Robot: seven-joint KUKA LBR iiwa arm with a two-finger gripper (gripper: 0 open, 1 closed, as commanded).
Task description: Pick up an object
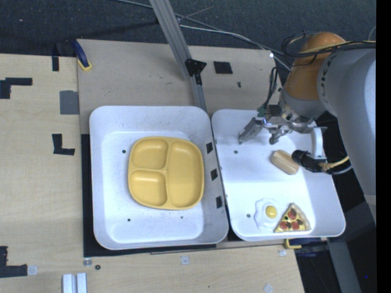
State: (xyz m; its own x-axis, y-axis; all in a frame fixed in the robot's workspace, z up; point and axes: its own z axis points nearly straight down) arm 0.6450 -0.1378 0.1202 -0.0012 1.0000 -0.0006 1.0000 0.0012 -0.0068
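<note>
From above, the gripper hangs over the upper part of the right bin, its two fingers spread apart with nothing between them; a tan cylinder-shaped piece lies just below and to the right of it, near the bin's right side. A fried egg toy and a pizza slice toy sit side by side in that bin's lower corner; the left bin holds a yellow divided plate at its middle.

The arm runs off the right edge; its wrist covers the right bin's far corner.
</note>
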